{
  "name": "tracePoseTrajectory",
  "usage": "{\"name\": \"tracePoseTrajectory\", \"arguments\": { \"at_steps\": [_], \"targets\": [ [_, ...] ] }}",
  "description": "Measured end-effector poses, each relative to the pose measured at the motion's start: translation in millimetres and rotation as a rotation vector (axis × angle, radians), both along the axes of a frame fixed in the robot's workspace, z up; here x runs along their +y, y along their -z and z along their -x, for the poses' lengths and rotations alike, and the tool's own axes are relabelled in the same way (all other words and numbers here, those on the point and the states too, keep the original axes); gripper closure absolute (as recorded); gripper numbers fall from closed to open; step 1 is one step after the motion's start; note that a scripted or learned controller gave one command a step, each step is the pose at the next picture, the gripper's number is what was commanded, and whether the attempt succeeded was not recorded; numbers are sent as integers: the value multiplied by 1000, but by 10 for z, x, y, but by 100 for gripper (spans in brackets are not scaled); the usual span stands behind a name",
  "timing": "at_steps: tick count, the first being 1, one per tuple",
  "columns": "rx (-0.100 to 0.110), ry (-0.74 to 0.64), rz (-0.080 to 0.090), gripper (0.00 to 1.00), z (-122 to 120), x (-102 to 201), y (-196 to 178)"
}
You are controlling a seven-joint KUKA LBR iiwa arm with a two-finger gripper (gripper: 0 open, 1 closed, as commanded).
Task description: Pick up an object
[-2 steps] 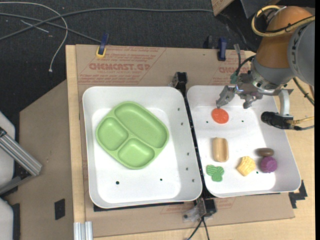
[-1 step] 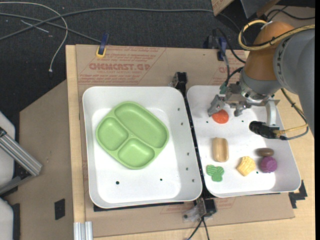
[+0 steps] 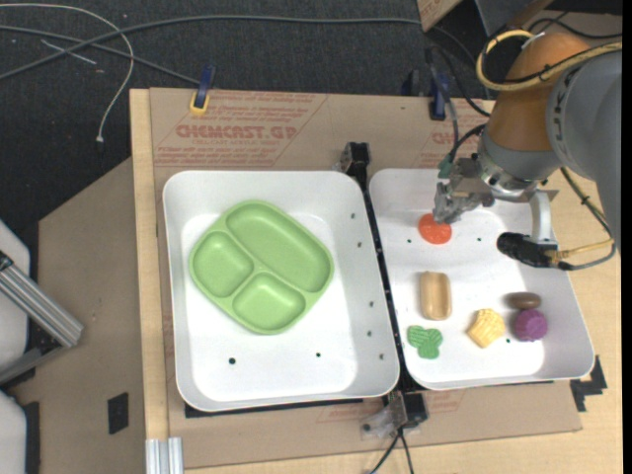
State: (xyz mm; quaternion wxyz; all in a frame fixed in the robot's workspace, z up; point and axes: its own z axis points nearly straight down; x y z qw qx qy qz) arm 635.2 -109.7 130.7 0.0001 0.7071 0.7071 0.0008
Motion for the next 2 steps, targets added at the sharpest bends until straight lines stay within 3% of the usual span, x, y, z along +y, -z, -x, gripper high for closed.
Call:
{"name": "tracePoseTrajectory", "arguments": {
  "at_steps": [2],
  "targets": [
    [-7,-1,2,100,24,92,-1261]
  ]
}}
